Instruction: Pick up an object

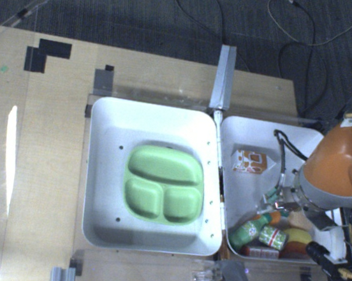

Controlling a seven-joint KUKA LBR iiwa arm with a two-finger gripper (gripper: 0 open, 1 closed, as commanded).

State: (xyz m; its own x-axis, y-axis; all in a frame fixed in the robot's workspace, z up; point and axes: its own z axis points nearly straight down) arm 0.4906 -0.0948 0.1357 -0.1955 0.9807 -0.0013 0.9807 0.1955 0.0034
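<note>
two white bins sat on the desk [31, 169]. left bin [97, 223] held a green divided tray [164, 183]. end effector [282, 199] hung over the right bin [247, 139], above a heap of objects [269, 236]; finger state could not be told.

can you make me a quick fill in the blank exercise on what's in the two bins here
1. The green tray lies in the ____ bin.
2. The tray has ____ compartments.
3. The small orange-and-white packet lies apart from the pile of items, nearer the ____ wall of the right bin.
4. The band on the arm is ____.

Missing words: left; three; far; orange
</note>
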